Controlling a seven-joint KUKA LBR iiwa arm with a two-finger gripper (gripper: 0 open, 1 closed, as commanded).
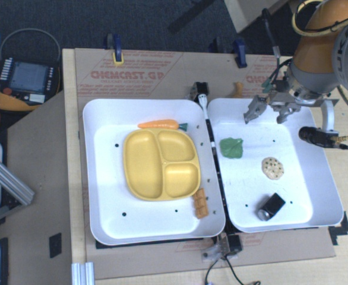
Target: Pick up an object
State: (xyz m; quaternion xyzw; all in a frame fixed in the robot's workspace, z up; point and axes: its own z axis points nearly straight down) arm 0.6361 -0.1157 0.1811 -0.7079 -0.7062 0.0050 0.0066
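Two white bins on the table, pincer hovering open, empty.
Approach step: green piece lies just below in the right bin; next, descend squarely over it.

Arm reaching in from the upper right, jaws spread and holding nothing.

The grey arm enters at the view's upper right, its orange band bulging above the wrist. The wrist points down and leftward. The gripper hangs below it with its two fingers splayed well apart, tips angled downward, nothing visible between them. Thin cables trail along the wrist.
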